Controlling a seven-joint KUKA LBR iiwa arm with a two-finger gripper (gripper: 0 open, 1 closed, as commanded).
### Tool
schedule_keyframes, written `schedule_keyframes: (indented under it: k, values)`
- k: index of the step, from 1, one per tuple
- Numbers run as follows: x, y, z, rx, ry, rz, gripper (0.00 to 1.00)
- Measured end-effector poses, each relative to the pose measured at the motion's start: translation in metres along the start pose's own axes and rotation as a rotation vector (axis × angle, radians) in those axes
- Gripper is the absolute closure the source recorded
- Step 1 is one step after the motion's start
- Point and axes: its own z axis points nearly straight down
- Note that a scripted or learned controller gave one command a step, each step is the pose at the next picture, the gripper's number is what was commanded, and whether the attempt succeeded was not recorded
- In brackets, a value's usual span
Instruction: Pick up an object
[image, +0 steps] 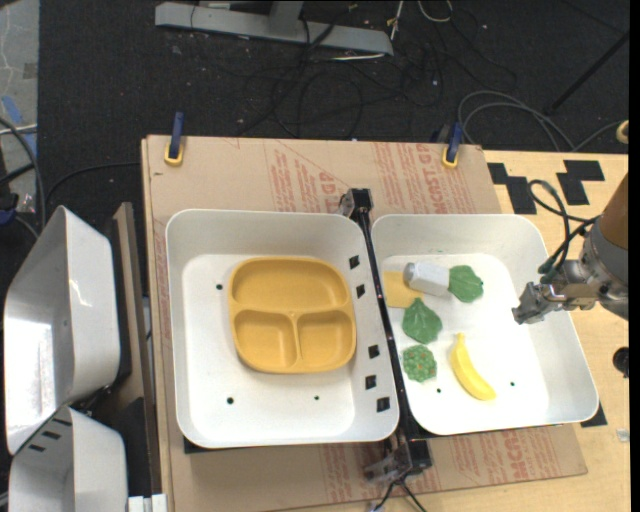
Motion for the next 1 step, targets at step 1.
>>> schedule_keyframes:
  k: [1]
  values:
    - [-0.0003, 0.0014, -0.0338, 0.002, 0.001, -0.002, 1.00]
